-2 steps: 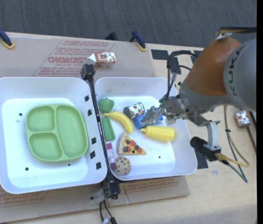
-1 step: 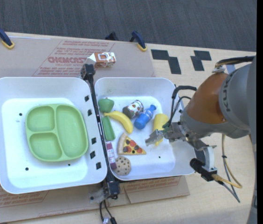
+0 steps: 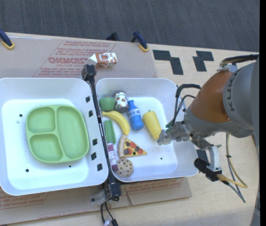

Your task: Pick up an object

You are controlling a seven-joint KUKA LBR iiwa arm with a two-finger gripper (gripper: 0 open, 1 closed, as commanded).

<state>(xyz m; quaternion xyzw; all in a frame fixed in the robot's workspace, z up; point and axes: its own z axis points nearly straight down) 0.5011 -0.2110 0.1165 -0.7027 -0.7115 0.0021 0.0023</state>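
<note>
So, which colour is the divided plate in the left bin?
Light green plate, seen in the camera view.

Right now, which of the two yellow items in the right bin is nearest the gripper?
The stubby yellow piece, lying just left of the gripper. The banana is the longer curved one, further left, past the blue bottle.

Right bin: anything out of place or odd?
In the right bin the toys lie loosely jumbled, nothing spilled or damaged. The one stray is a small orange-and-white carton, lying on the cardboard behind the bins, outside both.
</note>
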